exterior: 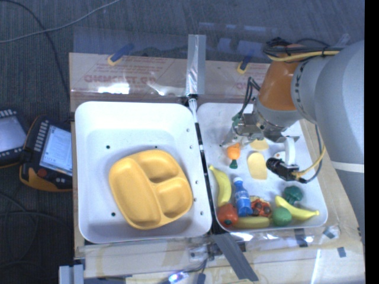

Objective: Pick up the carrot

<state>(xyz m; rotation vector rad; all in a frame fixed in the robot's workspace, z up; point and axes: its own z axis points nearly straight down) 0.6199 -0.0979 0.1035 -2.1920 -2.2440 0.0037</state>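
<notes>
Your carrot point(234, 152) sits in the right bin point(308, 152), toward that bin's left wall and a little above its middle. It looks like a small toy: a stubby orange body with a dark green tip at its lower end. It stands apart from the clutter at the bottom of the bin, so you have room around it.

Expect it to be light and stiff, probably hard plastic with a smooth skin, so it could squirt out of a shallow pinch or roll if nudged. Take it across the thick orange part, not the green tip, and square to its long axis, so the fingers close on the widest section. Nothing about it looks fragile.

The gripper point(244, 126) hangs just above and slightly right of the carrot, very close to it, with the orange-banded wrist behind it. You cannot tell from this angle whether the jaws are spread or pressed together; the fingertips blur into the dark mount. Nothing orange shows between them, so judge the carrot as not yet held.

Just right of the carrot lies a pale yellow wedge point(257, 165), near enough that a wide approach may bump it. Below the carrot, a banana point(222, 185) curves along the left wall, and a blue bottle point(241, 197) stands further down. The left bin point(95, 135), well apart from the carrot, holds a yellow tray point(151, 188).
</notes>
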